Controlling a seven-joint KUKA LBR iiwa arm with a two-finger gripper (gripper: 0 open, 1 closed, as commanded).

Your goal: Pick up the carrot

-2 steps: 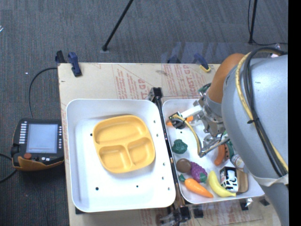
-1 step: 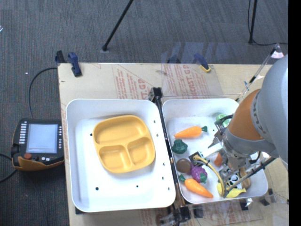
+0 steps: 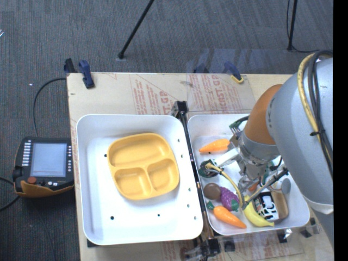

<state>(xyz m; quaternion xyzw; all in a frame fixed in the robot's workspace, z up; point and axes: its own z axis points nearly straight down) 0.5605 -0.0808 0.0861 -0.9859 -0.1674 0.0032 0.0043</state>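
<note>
Two orange carrots lie in the right bin [image 3: 217, 125]. One carrot [image 3: 215, 145] rests near the bin's back left, just left of the wrist. The other carrot [image 3: 228, 217] lies at the front, beside a bunch of purple grapes [image 3: 229, 199]. My gripper [image 3: 247, 187] hangs low over the middle of the right bin, between the two carrots and right of the grapes. The grey arm with its orange band covers the bin's right side. I see no carrot between the fingers.
A brown rounded piece [image 3: 212, 191], a yellow banana [image 3: 255, 216] and a black-and-white item [image 3: 266, 205] crowd the right bin's front. The left bin [image 3: 84, 145] holds a yellow divided plate [image 3: 144, 165]. Blue clamps [image 3: 86, 72] sit at the bench's back edge.
</note>
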